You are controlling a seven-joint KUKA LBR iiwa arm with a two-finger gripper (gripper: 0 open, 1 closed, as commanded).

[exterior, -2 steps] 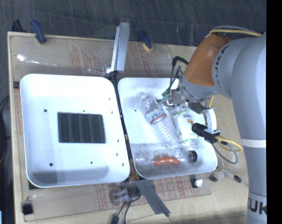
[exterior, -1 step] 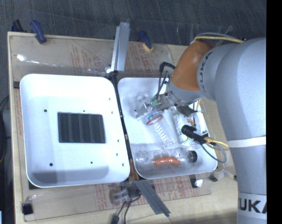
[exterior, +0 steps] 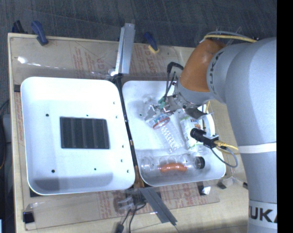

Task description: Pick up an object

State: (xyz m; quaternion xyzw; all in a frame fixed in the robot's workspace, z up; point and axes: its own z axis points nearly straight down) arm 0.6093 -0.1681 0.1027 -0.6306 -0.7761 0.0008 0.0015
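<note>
My claw (exterior: 167, 106) is positioned low inside the right bin (exterior: 137, 144), in the bin's upper half. Claw state: cannot be determined from this view; the wrist housing and the orange band (exterior: 200, 67) cover most of the mechanism.

Contents of the right bin:
- A clear plastic bottle with a red band (exterior: 163, 125) lies at a slant just beside the claw, running toward the bin centre.
- A second clear bottle (exterior: 170, 166) lies on its side along the near wall. It shows an orange item inside and a dark cap at its right end.
- A pale green-labelled packet (exterior: 189, 130) lies near the right wall, beneath my wrist cabling.

The left bin (exterior: 40, 106) sits against the right bin on the table (exterior: 64, 57) and carries a dark ribbed rectangular insert (exterior: 84, 133) at its centre. Two blue clamps (exterior: 39, 32) grip the table's far edge.
</note>
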